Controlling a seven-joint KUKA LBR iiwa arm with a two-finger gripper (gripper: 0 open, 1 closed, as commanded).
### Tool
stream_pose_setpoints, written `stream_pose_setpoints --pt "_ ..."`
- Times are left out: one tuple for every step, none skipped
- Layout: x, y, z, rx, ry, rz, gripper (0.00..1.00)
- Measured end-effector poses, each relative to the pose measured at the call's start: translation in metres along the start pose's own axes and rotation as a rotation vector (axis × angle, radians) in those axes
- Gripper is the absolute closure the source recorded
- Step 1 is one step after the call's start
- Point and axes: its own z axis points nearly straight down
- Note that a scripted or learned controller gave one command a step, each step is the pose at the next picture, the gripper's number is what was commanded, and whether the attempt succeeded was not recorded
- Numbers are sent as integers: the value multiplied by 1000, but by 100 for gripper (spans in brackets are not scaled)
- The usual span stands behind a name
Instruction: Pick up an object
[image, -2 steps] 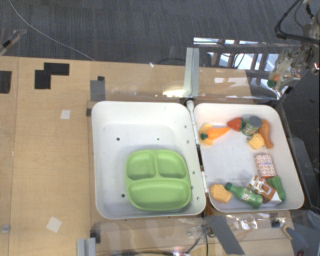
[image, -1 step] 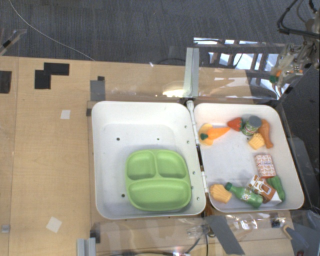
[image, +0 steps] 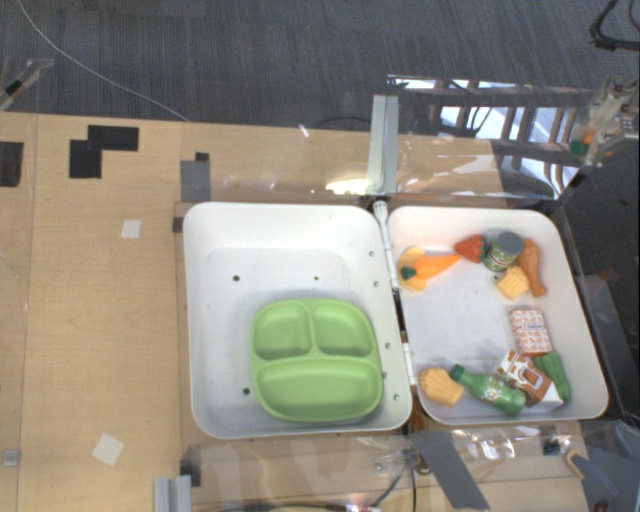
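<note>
On the wooden table (image: 90, 320), toy food is lying in the right bin (image: 470, 212), a carrot (image: 432, 267) and can (image: 503, 252) at 12 o'clock, a green bottle (image: 490, 389) at 6, while a green plate (image: 316, 360) is sitting in the left bin (image: 230, 250) and the claw (image: 603, 118) is hanging at 2 o'clock beyond, its opening impossible to tell.

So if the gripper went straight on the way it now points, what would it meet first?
Unclear: the gripper sits blurred beyond the far corner of the right white bin. Heading straight down, it would probably meet the metal frame.
</note>
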Motion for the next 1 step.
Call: stream_pose_setpoints --pt "-2 2 -14 1 -13 -3 100"
